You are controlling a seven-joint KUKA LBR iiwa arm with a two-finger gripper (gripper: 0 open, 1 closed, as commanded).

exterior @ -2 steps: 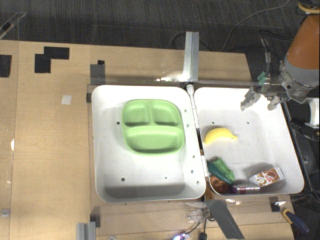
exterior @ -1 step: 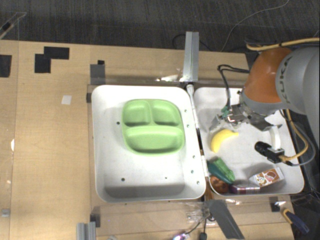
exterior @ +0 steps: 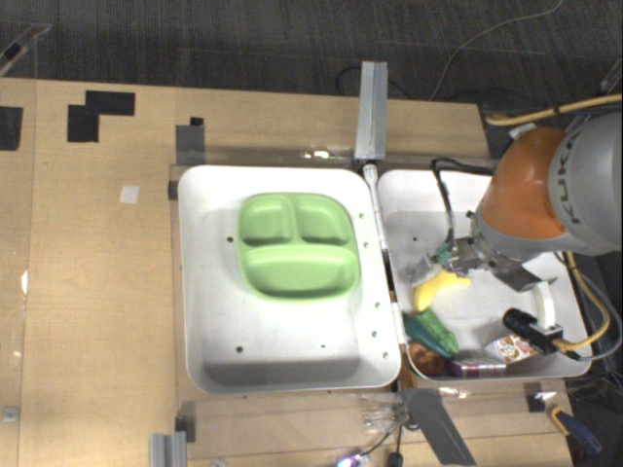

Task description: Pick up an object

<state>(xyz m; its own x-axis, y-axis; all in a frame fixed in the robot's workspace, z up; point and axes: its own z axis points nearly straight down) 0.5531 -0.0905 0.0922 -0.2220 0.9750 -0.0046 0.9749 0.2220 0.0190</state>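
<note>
My gripper (exterior: 451,258) is low in the right bin (exterior: 414,207), reaching in from the right under the orange-banded wrist. A yellow banana-shaped object (exterior: 436,289) lies just below and left of the gripper, touching it or nearly so. Nearer the bin's front edge lie a green object (exterior: 434,336), a brown piece (exterior: 427,361), a purple and pink item (exterior: 477,367) and a small printed packet (exterior: 512,348). The wrist hides the contact point at the gripper tip.
The left bin (exterior: 209,290) holds a light green divided plate (exterior: 296,244). A metal post (exterior: 371,115) stands at the back between the two bins. Black patches mark the wooden bench at the far left.
</note>
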